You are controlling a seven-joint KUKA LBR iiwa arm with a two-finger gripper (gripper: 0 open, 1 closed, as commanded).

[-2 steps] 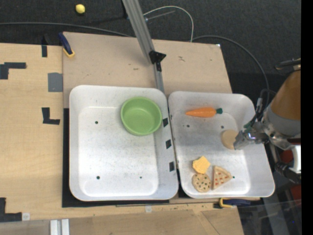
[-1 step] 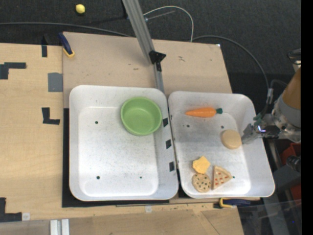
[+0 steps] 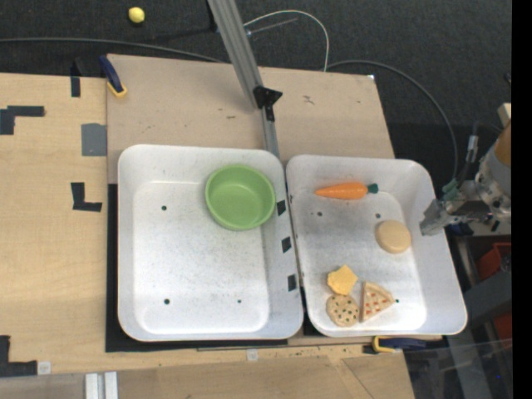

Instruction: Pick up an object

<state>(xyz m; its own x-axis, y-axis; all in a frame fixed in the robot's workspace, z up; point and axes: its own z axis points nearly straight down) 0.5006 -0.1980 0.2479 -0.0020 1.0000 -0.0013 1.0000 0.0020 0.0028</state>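
Note:
The right bin (image 3: 432,248) holds an orange carrot (image 3: 342,191) near its far side, a round beige bun (image 3: 393,237) toward its right wall, and near the front a yellow piece (image 3: 342,280), a round cookie (image 3: 342,309) and a pizza slice (image 3: 375,300). A green bowl (image 3: 240,196) sits in the left bin (image 3: 150,248) at its far right corner. My gripper (image 3: 453,210) hangs at the right bin's right rim, just right of the bun, with nothing seen in it.
A grey metal pole (image 3: 237,40) slants down from the top to the gap between the bins. Cables run over the dark floor behind the bench. A small yellow ball (image 3: 136,14) lies on the floor at the far left.

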